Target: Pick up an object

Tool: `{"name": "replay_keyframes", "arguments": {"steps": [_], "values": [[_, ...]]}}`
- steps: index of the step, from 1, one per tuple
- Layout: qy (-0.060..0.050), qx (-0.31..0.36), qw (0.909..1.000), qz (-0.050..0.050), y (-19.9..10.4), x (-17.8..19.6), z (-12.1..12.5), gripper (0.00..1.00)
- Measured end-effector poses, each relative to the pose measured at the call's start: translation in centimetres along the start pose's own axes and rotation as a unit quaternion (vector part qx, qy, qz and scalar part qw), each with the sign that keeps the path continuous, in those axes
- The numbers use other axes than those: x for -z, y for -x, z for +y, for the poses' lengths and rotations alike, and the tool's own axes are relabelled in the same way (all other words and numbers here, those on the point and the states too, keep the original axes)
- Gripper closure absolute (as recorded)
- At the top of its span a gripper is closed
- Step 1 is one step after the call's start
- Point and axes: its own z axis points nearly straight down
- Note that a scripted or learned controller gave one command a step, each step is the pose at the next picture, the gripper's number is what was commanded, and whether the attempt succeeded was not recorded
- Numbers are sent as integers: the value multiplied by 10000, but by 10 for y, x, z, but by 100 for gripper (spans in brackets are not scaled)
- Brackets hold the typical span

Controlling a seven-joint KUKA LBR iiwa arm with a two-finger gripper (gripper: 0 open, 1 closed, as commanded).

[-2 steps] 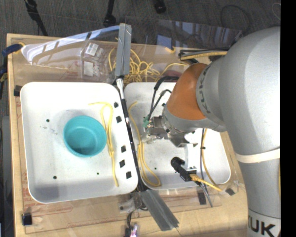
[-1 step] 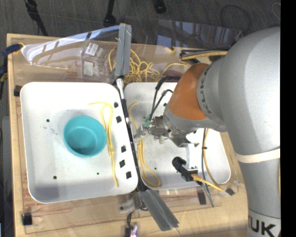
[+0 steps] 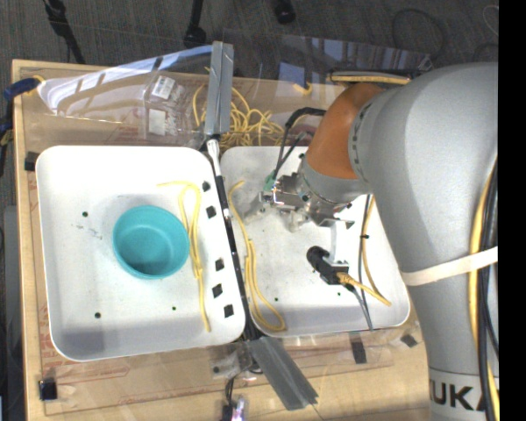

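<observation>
While the grey arm's gripper [image 3: 291,202] hovers, state unreadable, I log approach; next: teal plastic bowl [image 3: 151,241], nine o'clock.

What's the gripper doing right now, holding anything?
Gripper: over the right bin; open or closed cannot be told, and nothing is seen held.

We see bright, even overhead light, both white bins [image 3: 70,235] nearly washed out, glare on the clear plastic sheet [image 3: 149,95] at upper left, soft shadows, mild blur.
</observation>
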Motion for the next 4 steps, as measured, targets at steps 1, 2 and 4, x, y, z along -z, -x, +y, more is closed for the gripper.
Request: {"name": "replay_keyframes", "arguments": {"steps": [1, 2, 4], "values": [[2, -994, 9950, 2, 45, 54, 11, 0], [-14, -903, 9959, 4, 21, -1, -65, 0], [3, -73, 10000, 5, -7, -1, -89, 0]]}}
